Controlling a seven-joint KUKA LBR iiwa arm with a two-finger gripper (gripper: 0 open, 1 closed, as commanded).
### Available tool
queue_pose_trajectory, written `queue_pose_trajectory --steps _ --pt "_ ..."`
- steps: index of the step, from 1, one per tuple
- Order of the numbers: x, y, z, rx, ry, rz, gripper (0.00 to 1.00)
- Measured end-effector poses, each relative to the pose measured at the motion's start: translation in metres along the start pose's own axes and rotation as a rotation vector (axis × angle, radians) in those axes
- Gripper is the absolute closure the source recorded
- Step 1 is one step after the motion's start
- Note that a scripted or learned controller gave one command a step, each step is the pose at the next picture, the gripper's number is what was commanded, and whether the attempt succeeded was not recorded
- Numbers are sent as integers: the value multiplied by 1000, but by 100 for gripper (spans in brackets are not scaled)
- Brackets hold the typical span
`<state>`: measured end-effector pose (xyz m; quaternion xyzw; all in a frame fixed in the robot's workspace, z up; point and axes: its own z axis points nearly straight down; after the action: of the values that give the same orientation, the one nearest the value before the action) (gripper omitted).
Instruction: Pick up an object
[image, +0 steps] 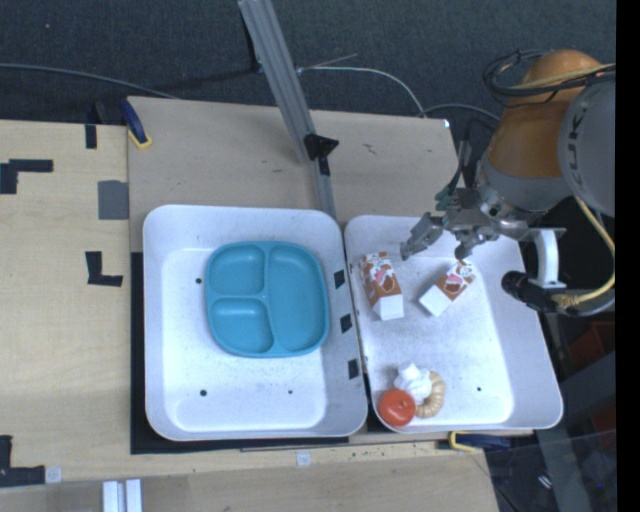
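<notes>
- Over the upper part of the right bin (520, 330): gripper (444, 238) hung with fingers spread apart, nothing between them, one fingertip toward the bin's left wall and the other just above the small carton (447, 290).
- Just below the gripper, toward the bin's middle: small carton, lying tilted, long axis running from lower left to upper right, its printed end nearest the fingertip (touching or a hair apart, could not be told).
- Left of that carton, close beside the bin's left wall: larger carton (381, 285), long axis roughly up-and-down, below the gripper's left fingertip.
- Judged nearer target: the small carton, calling for a short drop and perhaps a wrist turn to cross its long axis.
- Judged hindrance: none between the cartons, the two lying apart; larger carton's closeness to the wall could cramp a finger.
- Down at the right bin's near edge, well apart: red ball (397, 408) touching a ring-shaped toy (425, 390).
- Beyond the right bin's left wall: left bin (160, 300) bearing a blue divided plate (267, 298).
</notes>
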<state>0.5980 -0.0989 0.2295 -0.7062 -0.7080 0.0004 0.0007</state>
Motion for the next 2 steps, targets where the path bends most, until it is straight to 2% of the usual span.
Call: queue_pose_trajectory --steps 1,2 --pt "0 0 0 0 0 0 0" --pt "8 -2 47 4 -1 1 0"
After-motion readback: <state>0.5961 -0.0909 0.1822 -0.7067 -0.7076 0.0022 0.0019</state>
